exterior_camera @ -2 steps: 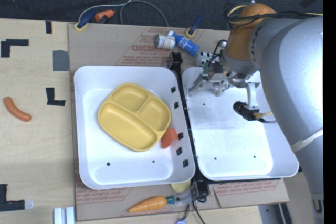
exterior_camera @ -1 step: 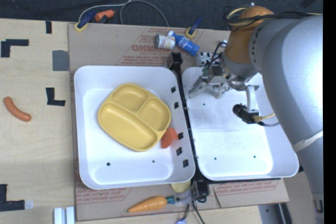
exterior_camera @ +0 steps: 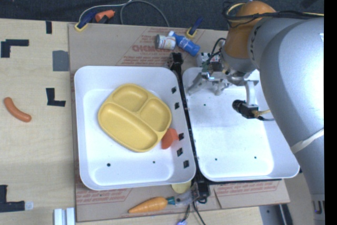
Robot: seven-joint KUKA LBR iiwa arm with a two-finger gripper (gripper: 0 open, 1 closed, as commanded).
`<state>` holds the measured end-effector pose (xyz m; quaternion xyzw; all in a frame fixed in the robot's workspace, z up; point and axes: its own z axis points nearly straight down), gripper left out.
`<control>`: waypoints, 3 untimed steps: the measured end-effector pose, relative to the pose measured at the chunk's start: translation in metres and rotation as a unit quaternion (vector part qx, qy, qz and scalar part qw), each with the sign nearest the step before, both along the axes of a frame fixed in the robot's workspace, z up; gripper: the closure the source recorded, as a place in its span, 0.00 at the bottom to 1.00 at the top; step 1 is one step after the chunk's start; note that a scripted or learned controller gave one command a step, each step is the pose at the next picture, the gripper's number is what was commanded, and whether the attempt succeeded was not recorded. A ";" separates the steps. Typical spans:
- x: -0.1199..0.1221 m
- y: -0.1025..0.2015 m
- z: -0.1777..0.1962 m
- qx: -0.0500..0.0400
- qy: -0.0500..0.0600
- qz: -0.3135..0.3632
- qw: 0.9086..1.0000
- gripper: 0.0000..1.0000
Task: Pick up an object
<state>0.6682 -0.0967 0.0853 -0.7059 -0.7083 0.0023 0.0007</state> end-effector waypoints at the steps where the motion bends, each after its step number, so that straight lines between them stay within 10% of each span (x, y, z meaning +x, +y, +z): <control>1: -0.018 -0.010 0.001 0.000 -0.004 -0.001 1.000 0.00; 3: -0.014 -0.003 0.001 0.000 -0.004 -0.002 1.000 0.00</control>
